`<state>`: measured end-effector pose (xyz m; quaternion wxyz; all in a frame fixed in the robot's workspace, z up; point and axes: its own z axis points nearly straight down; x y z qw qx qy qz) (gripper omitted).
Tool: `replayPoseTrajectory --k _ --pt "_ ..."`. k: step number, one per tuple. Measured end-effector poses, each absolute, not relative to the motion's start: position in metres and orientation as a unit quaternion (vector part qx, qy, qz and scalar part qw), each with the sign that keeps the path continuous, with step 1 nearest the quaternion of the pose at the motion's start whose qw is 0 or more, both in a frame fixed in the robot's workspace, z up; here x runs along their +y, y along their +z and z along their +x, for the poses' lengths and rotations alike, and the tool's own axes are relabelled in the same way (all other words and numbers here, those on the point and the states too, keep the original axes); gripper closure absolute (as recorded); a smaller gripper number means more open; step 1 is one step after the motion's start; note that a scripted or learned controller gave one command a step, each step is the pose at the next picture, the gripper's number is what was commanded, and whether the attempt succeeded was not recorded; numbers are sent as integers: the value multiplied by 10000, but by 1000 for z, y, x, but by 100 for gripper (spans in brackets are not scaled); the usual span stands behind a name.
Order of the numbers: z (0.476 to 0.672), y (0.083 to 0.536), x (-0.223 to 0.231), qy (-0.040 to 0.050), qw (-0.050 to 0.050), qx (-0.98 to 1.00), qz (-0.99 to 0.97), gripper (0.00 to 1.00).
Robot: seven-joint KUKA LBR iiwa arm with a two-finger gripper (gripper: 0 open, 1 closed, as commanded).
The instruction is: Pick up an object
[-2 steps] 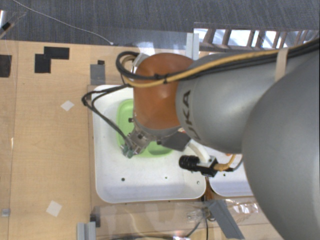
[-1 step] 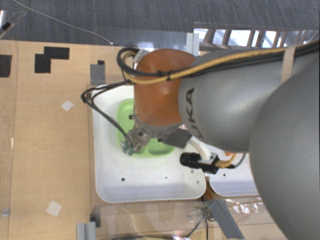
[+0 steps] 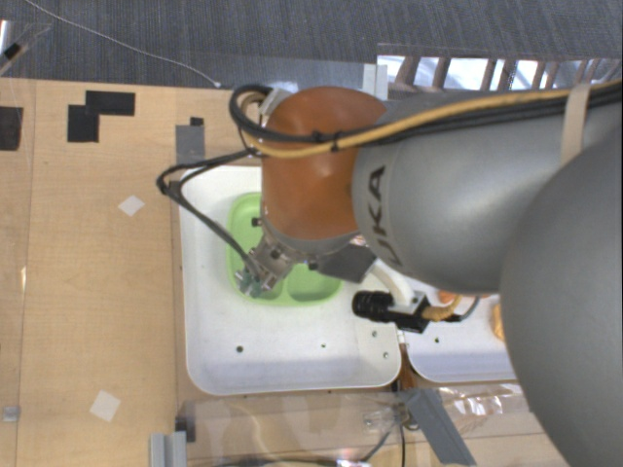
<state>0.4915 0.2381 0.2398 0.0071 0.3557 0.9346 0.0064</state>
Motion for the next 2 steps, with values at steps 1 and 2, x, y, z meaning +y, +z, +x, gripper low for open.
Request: replayPoseTrajectory --k 1,2 --pt "488 220 229 14 18 9642 2651 100" --pt "490 232 230 37 42 9647 2634 100"
